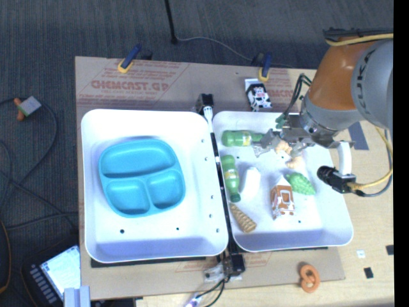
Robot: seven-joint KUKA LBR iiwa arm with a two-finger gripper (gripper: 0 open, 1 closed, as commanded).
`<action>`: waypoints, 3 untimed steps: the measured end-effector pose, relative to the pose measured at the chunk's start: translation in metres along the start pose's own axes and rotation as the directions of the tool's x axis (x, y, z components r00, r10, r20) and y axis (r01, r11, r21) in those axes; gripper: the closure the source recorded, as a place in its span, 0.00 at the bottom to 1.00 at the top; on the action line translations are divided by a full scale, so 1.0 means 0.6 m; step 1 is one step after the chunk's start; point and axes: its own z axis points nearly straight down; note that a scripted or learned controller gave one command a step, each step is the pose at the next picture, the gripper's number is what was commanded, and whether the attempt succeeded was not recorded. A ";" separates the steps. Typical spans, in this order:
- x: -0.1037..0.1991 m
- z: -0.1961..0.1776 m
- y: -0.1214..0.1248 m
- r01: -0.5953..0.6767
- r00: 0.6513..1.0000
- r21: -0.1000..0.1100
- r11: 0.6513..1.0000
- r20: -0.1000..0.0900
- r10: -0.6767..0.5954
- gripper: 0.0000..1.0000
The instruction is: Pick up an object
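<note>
My gripper [280, 143] hangs over the upper middle of the right bin [332, 235], on the grey arm with the orange band [335, 75]. A peach-coloured object [294, 162] lies right under and beside it; I cannot tell whether they touch. A green bottle [236, 137] lies just left of the gripper, and a second green bottle [230, 178] lies along the bin's left wall. A white object [252, 181], an orange-and-white carton [282, 201], a green bumpy object [301, 184] and a brown woven piece [243, 220] lie lower in the bin.
The left bin [96, 235] holds a blue divided tray [142, 174]. A black clamp [206, 102] sits at the bins' top joint. A small cow figure [258, 95] stands behind the right bin. An orange ring [309, 276] lies on the bench in front.
</note>
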 end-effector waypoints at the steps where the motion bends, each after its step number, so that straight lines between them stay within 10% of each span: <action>1: 0.001 0.156 -0.011 -0.001 1.000 -0.001 1.000 0.000 0.001 0.00; 2: -0.003 0.168 -0.104 -0.002 1.000 -0.010 1.000 0.003 0.002 0.00; 3: -0.005 0.152 -0.104 -0.003 1.000 -0.012 1.000 0.006 0.003 1.00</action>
